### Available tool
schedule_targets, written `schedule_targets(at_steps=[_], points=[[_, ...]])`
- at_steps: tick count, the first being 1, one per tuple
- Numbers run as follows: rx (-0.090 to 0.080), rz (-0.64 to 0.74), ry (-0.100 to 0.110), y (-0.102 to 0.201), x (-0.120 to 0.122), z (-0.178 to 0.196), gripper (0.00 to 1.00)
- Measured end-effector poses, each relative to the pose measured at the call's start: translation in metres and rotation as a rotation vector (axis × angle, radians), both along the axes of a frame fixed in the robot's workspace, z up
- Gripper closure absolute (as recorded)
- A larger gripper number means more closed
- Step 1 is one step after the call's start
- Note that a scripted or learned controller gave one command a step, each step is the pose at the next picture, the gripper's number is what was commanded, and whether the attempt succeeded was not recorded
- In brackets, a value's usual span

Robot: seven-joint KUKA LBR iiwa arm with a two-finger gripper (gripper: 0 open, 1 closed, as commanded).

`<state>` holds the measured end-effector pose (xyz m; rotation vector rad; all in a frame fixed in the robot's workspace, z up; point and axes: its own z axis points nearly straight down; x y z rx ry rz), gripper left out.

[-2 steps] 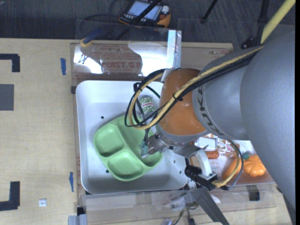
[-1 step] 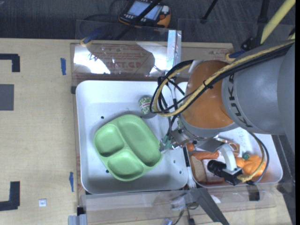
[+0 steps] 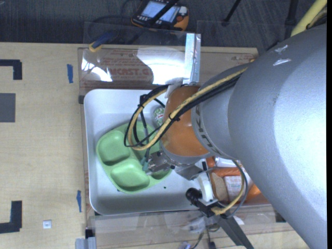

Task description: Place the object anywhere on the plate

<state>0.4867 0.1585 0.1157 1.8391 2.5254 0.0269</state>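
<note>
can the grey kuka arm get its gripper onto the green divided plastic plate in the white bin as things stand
Probably yes: the grey KUKA arm already hangs over the green divided plastic plate in the white bin, with nothing visibly between them.

Glossy green plastic plate (image 3: 120,160).

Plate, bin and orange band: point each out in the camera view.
Plate (image 3: 113,148): camera view, on its left compartment.
Bin (image 3: 104,105): camera view, bare floor near the upper left corner.
Orange band (image 3: 181,139): camera view, its middle.

One fixed overhead camera looks down slantwise, close over the white bin (image 3: 98,201).
</note>
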Motion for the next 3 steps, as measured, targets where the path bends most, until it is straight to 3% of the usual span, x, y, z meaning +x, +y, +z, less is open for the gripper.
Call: schedule_targets(at_steps=[1,2,3], points=[[-0.002,-0.177,0.024,-0.12,0.028,0.072,1.0],[0.002,-0.618,0.031,-0.065,-0.008,0.069,1.0],[0.011,-0.458,0.006,-0.016,-0.001,-0.024,1.0]])
